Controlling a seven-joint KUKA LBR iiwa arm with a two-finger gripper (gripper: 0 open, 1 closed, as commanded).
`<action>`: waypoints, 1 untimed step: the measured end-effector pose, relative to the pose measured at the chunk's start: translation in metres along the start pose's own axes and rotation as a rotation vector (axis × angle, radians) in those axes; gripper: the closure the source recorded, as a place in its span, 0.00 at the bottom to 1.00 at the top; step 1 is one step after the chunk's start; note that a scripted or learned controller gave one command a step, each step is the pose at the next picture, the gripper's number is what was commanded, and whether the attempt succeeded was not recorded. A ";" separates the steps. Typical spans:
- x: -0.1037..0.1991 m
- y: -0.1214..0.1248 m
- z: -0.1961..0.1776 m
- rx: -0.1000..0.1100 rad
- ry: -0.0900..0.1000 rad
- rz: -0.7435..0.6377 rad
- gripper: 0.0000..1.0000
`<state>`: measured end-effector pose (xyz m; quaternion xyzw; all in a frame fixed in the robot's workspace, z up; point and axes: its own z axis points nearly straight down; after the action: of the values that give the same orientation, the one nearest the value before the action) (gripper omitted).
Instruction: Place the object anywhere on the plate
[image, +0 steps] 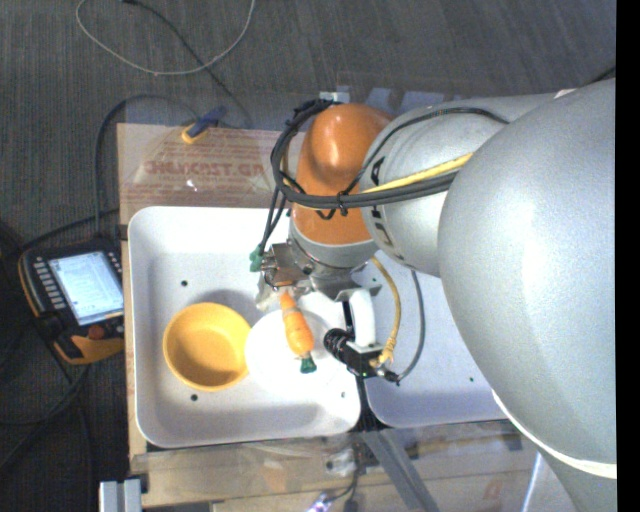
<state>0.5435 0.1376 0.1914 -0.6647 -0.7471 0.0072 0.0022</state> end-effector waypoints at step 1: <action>0.030 -0.002 -0.022 0.000 0.002 0.034 1.00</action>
<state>0.5383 0.1675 0.2128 -0.6772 -0.7358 0.0064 0.0029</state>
